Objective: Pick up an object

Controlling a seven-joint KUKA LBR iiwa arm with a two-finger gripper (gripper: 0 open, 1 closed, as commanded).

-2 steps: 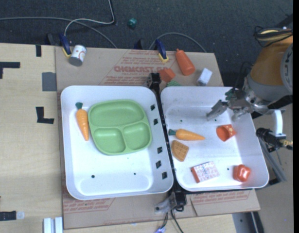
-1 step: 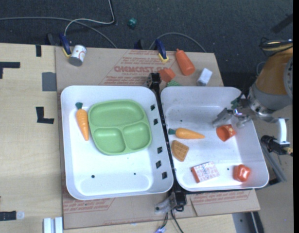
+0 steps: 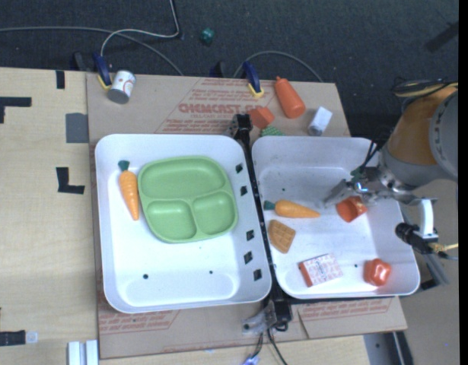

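My gripper [image 3: 349, 194] reaches into the right bin [image 3: 310, 166] from the right and sits low over its right half. A small red object [image 3: 351, 210] lies directly beneath its tip, touching or nearly touching it; whether it is gripped is unclear. An orange carrot [image 3: 294, 210] lies just left of the gripper. A tan waffle-like piece [image 3: 281, 235], a red and white box [image 3: 319, 269] and another red object [image 3: 377, 271] rest nearer the bin's front.
The left bin [image 3: 112, 265] holds a green divided plate [image 3: 189, 198] and a second carrot [image 3: 128, 192]. Behind the bins lie an orange bottle [image 3: 290, 97], a white cube [image 3: 319, 120], an orange piece [image 3: 262, 117] and a small can [image 3: 122, 86].
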